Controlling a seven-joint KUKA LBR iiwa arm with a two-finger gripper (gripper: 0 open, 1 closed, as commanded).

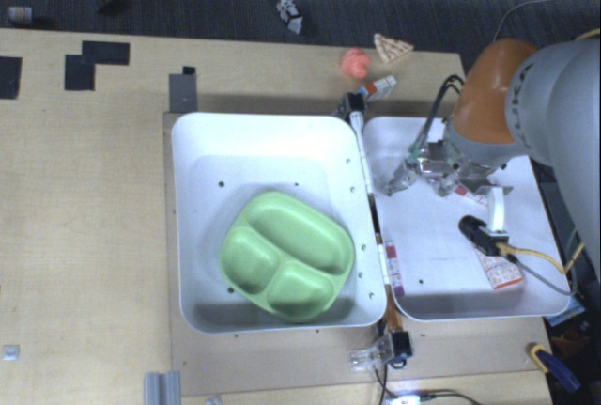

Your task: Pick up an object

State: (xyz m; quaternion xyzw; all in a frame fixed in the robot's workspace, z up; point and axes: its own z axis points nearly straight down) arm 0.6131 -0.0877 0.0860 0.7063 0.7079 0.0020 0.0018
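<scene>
A green divided plate [286, 254] lies tilted in the left bin [192, 206], filling its lower middle. My gripper [416, 174] hangs low over the upper left part of the right bin [441, 300], under the grey arm with its orange band. A small red-and-white item [467, 191] shows just right of the gripper on the bin floor. A white-and-orange packet [504, 272] lies near the bin's lower right. Nothing shows between the gripper's ends.
Behind the bins on the bench lie a pink ball [355, 63], a toy pizza slice [392, 47] and a small tube [377, 88]. A ridge [372, 206] divides the two bins. Bare bench extends to the left.
</scene>
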